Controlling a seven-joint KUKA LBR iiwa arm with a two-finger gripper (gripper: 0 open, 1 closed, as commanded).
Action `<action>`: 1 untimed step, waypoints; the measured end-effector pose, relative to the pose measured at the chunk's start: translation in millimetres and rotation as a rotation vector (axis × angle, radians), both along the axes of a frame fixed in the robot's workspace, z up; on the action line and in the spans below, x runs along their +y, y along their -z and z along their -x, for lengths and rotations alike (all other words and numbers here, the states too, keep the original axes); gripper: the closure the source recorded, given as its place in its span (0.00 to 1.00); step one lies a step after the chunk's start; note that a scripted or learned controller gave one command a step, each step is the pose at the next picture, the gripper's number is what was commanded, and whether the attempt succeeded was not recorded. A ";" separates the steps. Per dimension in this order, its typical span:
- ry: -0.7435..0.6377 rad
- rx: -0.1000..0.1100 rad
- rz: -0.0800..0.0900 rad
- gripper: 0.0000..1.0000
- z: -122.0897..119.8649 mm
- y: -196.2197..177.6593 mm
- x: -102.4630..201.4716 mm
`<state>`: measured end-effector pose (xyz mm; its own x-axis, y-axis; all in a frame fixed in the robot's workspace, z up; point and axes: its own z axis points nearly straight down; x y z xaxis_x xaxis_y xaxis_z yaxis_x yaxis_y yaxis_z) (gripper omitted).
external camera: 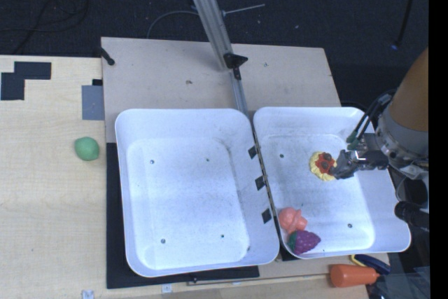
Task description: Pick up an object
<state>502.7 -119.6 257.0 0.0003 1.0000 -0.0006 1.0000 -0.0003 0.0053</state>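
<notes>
In the right bin [329,124] lies a small yellow and red object [323,164], a little right of the bin's middle. My gripper [344,167] reaches in from the right and sits against that object's right side, low over the bin floor. Near the bin's front edge rest a pink-orange object [292,219] and a purple and green grape-like object [305,241], side by side. The dark fingers blend together, so their state is unclear.
The left bin [185,192] stands beside the right one, joined by black clips [260,182]. A green ball [87,148] lies on the bench at far left. An orange object [352,274] lies in front of the right bin. A metal rail [210,10] slants behind.
</notes>
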 end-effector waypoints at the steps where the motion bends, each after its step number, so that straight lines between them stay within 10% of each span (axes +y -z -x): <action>1: 0.000 0.005 0.000 1.00 -0.1 -12.1 -0.6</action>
